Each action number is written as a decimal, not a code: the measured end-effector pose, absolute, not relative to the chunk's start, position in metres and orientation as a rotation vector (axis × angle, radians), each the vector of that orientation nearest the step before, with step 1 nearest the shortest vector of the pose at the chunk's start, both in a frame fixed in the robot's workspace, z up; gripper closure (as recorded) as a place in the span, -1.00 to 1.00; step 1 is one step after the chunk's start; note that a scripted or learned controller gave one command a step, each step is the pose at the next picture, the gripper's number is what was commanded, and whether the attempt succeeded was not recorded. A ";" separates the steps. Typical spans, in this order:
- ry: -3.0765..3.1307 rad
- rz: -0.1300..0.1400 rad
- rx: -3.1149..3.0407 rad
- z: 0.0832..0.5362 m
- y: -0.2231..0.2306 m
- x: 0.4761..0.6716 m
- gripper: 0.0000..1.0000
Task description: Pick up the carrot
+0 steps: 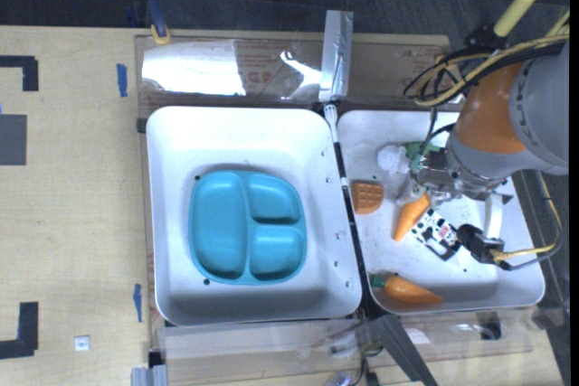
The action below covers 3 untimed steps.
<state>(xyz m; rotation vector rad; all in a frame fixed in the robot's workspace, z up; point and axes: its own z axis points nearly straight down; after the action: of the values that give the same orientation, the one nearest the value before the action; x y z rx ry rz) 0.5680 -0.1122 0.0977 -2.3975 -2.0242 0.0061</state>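
Right bin [516,285]: gripper [423,194] seemingly over carrot [410,217]

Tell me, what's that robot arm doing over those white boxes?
The robot arm's end effector is down in the right bin, right by a carrot lying at a slant. Another carrot lies near the bin's front edge, and a brown waffle-like piece sits close by. The left bin holds a blue divided plate.
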 end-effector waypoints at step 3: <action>-1.936 0.006 -2.470 0.096 -0.165 0.547 1.00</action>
<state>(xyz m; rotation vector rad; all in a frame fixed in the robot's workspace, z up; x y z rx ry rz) 0.5467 -0.1649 0.0958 -2.4703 -1.9363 0.0062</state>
